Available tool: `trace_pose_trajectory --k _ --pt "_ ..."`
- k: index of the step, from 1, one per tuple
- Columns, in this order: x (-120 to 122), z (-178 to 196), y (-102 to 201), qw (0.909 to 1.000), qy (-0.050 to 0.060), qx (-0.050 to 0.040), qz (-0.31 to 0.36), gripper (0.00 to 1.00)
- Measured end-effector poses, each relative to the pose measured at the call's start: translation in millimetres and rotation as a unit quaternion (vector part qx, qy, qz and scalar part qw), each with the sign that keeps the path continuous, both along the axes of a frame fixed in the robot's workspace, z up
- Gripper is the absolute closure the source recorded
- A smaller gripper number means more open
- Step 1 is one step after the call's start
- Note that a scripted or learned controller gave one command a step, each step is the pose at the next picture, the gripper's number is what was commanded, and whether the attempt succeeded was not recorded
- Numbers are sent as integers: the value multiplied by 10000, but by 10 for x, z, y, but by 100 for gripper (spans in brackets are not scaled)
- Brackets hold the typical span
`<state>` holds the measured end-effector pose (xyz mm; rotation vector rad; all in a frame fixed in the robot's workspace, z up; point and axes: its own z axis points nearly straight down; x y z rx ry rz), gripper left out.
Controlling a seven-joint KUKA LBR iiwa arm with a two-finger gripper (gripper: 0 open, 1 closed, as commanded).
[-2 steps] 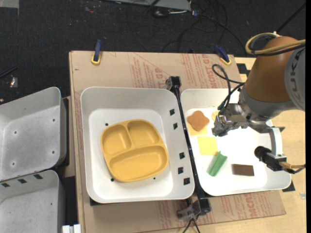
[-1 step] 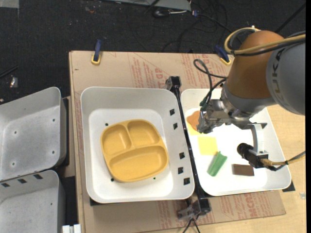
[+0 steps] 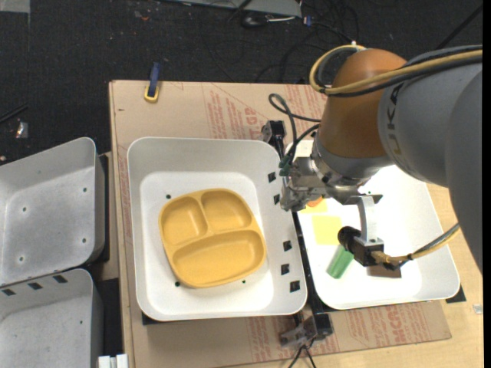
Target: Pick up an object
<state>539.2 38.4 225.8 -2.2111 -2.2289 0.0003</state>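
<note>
A: Room in left bin (image 3: 138,205)?
B: Mostly taken by smooth yellow divided plate (image 3: 212,238); bare margin along walls.
A: Arm pose?
B: Reaching from right, orange band (image 3: 360,102) above right bin (image 3: 430,274); gripper (image 3: 307,194) near shared rim, state cannot be told.
A: Objects?
B: Yellow flat block (image 3: 327,228) and green cylinder (image 3: 339,262) on right bin floor.

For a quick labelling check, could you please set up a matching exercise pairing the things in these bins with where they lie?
Things:
1. divided plate
2. green cylinder
3. yellow square piece
4. blue and yellow clamp

Places:
A. on the bench's far left corner, outside the bins
B. in the right bin, near its front edge
C. in the left bin
D. in the right bin, just beyond the green thing

Pairs: 1-C, 2-B, 3-D, 4-A
</note>
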Motion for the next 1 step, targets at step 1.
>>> trace_pose_trajectory --k 1 --pt "34 -84 562 10000 -6 -1 3 100"
